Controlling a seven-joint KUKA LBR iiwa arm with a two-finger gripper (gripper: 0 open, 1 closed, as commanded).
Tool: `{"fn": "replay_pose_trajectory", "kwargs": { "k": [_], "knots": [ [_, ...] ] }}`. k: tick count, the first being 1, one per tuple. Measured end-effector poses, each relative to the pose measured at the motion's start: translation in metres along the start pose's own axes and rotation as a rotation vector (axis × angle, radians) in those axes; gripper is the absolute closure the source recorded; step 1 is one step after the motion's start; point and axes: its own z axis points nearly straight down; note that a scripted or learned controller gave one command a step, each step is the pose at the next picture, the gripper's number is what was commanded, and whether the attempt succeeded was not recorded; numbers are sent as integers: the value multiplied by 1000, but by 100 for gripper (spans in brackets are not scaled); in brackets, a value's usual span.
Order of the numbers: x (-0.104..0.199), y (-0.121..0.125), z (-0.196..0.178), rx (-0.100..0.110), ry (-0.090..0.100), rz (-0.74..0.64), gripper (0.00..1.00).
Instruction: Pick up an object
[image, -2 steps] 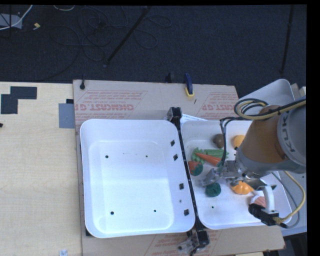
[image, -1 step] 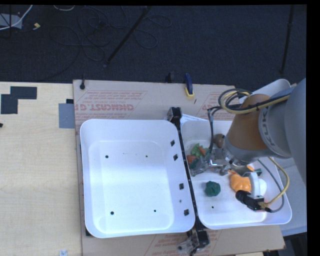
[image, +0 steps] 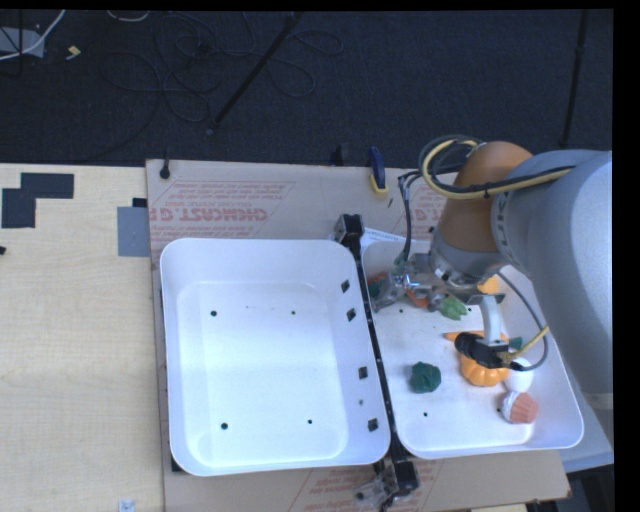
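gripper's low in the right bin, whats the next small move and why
Probably a short lift straight up to check the grasp. The gripper sits low at the far left end of the right bin, among small items, and its fingers are too cluttered to read. The green lump and orange toy lie apart, nearer the camera.

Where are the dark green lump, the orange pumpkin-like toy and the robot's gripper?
dark green lump (image: 425, 377): camera view, its middle.
orange pumpkin-like toy (image: 483, 373): camera view, its lower body.
gripper (image: 407, 284): camera view, between its fingertips.
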Motion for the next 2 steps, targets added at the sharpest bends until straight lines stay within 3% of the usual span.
{"fn": "replay_pose_trajectory", "kwargs": {
  "k": [1,2],
  "knots": [
    [4,12,0,3,1,0,0],
    [4,11,-10,6,1,-2,100]
  ]
}}
